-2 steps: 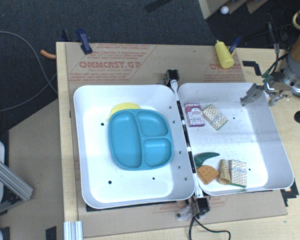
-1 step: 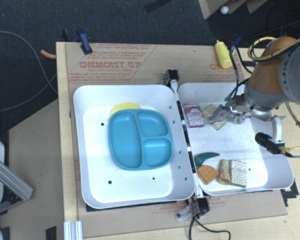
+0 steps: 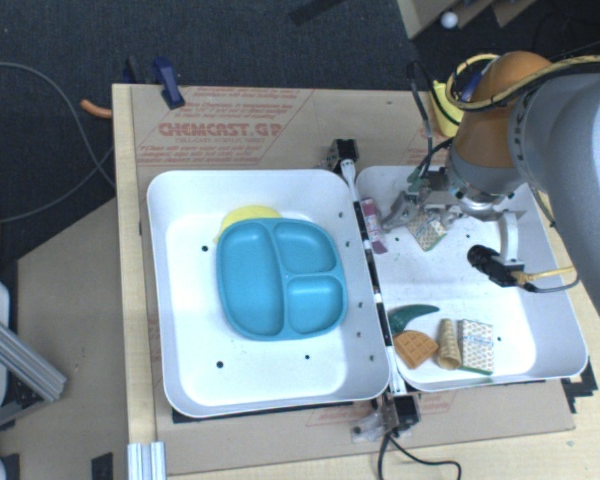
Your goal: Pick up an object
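Where the grey arm [image 3: 570, 138] reaches into the right bin [image 3: 460, 288], its gripper [image 3: 420, 208] hangs over the far left part of that bin; whether the claw is wide or narrow cannot be told from this angle.

Item, task: small patterned packet [image 3: 428, 232], pale with speckled multicolour print, roughly square and slightly crumpled. It sits directly under the gripper, on or just above the bin floor near the far left corner. Contact with the claw cannot be confirmed.

Right bin, further contents:
- pink and purple stick-shaped item [image 3: 374, 230], lying along the left wall, just beside the packet;
- dark teal leaf-shaped piece [image 3: 410, 315], near edge, against the left wall;
- tan waffle-textured wedge [image 3: 415, 348], just below the teal piece;
- tan cylinder [image 3: 448, 342], upright or slightly tilted, touching the wedge's right side;
- second patterned packet [image 3: 477, 346], larger, touching the cylinder.

Left bin [image 3: 190, 268], contents:
- blue three-compartment plate [image 3: 280, 276], centred, compartments bare;
- yellow object [image 3: 250, 213], mostly hidden under the plate's far edge.

Both bins rest on a tan board with red lettering [image 3: 220, 128].
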